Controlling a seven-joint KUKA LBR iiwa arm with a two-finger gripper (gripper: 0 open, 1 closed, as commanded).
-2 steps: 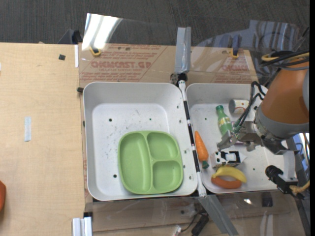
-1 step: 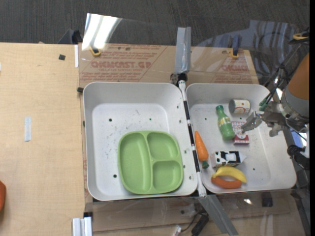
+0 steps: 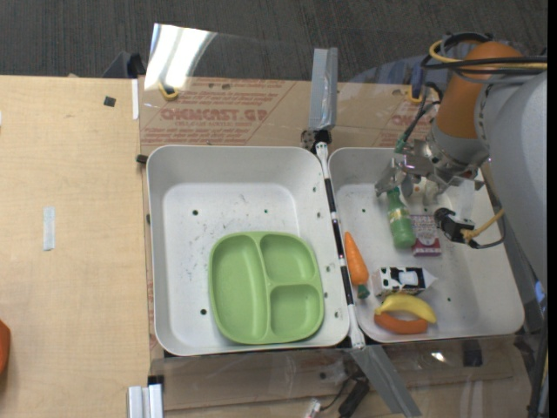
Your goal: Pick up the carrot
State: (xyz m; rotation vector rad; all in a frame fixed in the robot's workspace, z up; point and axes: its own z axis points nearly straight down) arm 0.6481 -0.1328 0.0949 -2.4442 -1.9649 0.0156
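Banana (image 3: 406, 305) and an orange-red piece (image 3: 402, 324) are sitting nearest the camera, at the front of the right bin (image 3: 487, 307); a black-and-white carton (image 3: 403, 279) is lying just behind them. Carrot (image 3: 354, 259) is lying along the right bin's left wall, green end (image 3: 362, 292) pointing toward the camera, nothing touching the gripper side of it. Judging it light, stiff and a bit slick, so taking it across the thick orange middle looks best; the wall is crowding one side. Green divided plate (image 3: 266, 286) is occupying the left bin (image 3: 174, 233).

Arm (image 3: 474, 94) is reaching in from the right, wrist pointing down, gripper (image 3: 409, 184) hovering over the far part of the right bin, above a green bottle (image 3: 399, 222) and a pink packet (image 3: 426, 233), well apart from the carrot. Can't tell gripper state.
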